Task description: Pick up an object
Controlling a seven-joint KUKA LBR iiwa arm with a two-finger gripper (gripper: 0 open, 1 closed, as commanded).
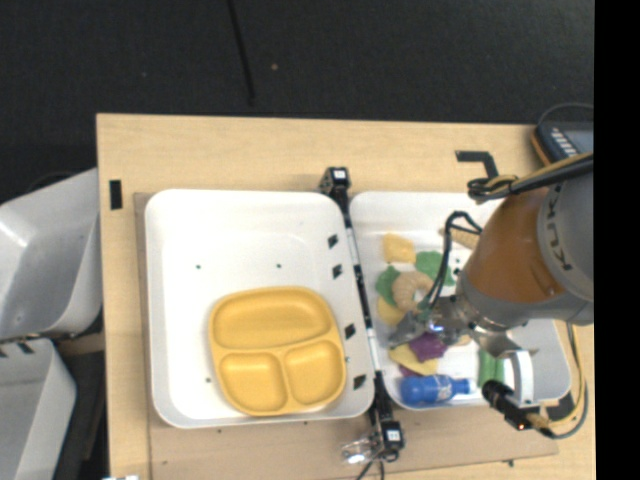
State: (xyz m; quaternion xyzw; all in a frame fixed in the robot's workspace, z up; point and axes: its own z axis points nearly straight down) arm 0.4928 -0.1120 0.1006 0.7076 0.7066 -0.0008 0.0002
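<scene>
Arm (520, 258) comes in from 3 o'clock, wrist over the right bin (400, 208). Gripper (425, 328) is down in the toy pile; can't tell its state. Purple piece (428, 346) just at its 6 o'clock, blue-white bottle (432, 390) beyond at 6, yellow piece (398, 249) at 11. Yellow divided tray (277, 350) sits in the left bin (180, 268), toward 6 o'clock.

Grey arm (560, 238) reaching in from the right, orange band above the wrist, gripper (420, 326) angled low, pointing left
</scene>
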